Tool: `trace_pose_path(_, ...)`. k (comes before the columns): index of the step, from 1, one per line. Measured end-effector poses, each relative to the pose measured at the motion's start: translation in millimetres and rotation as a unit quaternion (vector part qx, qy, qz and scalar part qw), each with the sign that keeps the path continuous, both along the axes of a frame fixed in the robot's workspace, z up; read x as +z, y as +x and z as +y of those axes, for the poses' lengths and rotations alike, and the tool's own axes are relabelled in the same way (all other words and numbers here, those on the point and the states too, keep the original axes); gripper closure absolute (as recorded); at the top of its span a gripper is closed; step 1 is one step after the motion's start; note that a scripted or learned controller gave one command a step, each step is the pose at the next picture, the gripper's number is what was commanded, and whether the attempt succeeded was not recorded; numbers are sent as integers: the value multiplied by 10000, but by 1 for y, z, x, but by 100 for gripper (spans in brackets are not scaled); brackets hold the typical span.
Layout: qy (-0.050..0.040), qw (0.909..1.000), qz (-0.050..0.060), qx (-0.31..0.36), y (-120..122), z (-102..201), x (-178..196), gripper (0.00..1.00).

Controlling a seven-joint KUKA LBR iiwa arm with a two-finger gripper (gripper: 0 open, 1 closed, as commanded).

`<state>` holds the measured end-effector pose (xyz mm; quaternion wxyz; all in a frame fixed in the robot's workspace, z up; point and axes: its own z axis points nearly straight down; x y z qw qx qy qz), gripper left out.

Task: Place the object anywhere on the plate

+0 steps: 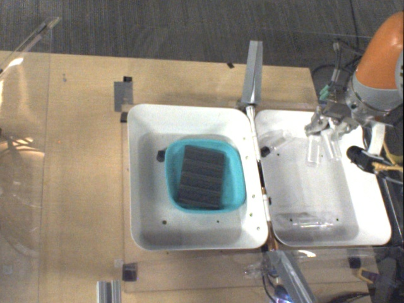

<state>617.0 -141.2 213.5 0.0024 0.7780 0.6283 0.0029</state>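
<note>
A dark grey ridged block lies flat on the teal plate, which sits in the middle of the left bin. My gripper hangs over the far part of the right bin, well to the right of the plate. Its two pale translucent fingers stand apart, with only the white bin floor showing between them. The gripper is open and holds nothing.
The ridge where the two bins meet runs between the plate and the gripper. A grey upright post stands behind the bins. A faint clear plastic scrap lies near the right bin's front. Cables hang at the right.
</note>
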Motion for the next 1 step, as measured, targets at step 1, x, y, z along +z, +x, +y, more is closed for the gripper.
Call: trace_pose_path(1,0,10000,-1,0,0,0,0,0)
